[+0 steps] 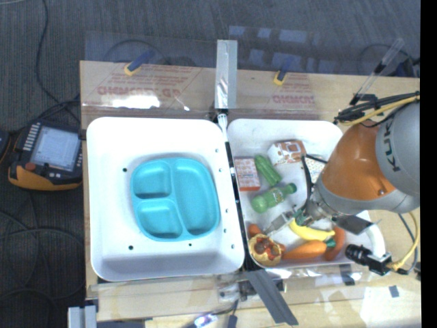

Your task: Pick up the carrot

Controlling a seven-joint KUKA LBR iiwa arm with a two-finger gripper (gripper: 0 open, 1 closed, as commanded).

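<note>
One carrot (305, 250) lies at the near edge of the right bin (321, 130), with its long axis running almost left to right, just under the banana (311, 231). The gripper (306, 219) is low over the banana, so the carrot is a little nearer the camera from it. How the gripper stands I cannot tell; the wrist covers it.

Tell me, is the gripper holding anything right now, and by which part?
Cannot be told. The gripper sits low over the banana, just above the carrot, but the arm hides any hold.
</note>
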